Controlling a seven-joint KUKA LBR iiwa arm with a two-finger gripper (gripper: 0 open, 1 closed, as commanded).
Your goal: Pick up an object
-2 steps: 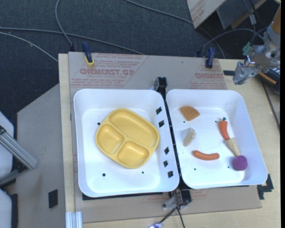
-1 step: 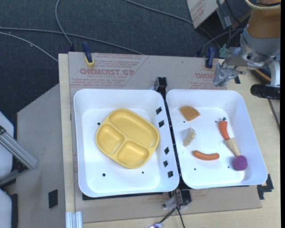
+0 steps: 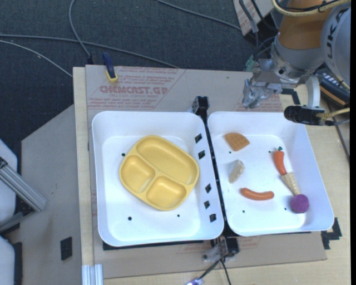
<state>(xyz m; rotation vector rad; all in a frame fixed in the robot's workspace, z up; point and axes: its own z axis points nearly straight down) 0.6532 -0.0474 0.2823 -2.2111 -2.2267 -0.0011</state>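
Above the right bin's [image 3: 311, 167] far rim, the arm [image 3: 303, 33] points its gripper [image 3: 255, 99] down, fingers nearly together, grasping nothing.

Arm [image 3: 311, 28] cut off by top and right edges; claw [image 3: 257, 96] fingers too small to read.

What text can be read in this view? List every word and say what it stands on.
"CHEMCAST GP", large red letters, partly blurred, on the brown sheet beyond the left bin.
Smaller red lines above and below it: too blurred to read.
Paper label at the top edge, beside the arm: too small to read.
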